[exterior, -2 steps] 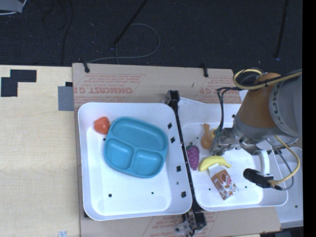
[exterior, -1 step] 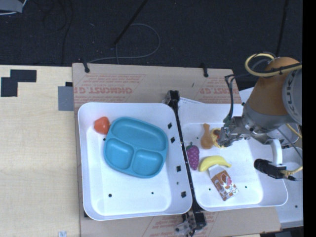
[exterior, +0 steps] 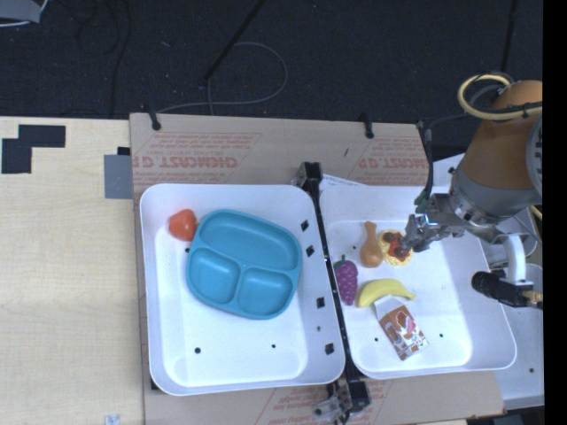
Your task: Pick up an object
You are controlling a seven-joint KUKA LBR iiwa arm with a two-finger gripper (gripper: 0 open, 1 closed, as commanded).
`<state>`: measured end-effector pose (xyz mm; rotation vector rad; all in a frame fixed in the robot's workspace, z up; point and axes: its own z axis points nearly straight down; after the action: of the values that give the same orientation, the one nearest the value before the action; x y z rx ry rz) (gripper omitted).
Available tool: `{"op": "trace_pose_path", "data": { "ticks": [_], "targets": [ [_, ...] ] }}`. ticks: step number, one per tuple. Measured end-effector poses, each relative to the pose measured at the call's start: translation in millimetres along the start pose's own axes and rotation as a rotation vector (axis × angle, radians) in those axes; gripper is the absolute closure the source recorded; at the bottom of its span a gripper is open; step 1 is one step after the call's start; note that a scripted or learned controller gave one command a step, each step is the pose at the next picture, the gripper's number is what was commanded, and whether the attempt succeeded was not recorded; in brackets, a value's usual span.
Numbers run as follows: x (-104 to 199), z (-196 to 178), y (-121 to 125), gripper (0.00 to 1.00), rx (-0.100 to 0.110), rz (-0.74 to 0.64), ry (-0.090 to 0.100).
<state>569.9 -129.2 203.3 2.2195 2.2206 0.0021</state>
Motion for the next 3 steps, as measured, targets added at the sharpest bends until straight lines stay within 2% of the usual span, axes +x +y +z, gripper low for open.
{"op": "trace_pose_path", "data": {
  "ticks": [1, 2, 3],
  "targets": [
    [-1.3, -25.5, 0.5, 1.00, 0.002, 0.000, 0.000],
    [44.7, -25.8, -24.5, 1.00, 0.006, -0.003, 0.003],
    [105.6, -27.9, -37.9, 1.00, 0.007, -0.004, 0.004]
  ]
}}
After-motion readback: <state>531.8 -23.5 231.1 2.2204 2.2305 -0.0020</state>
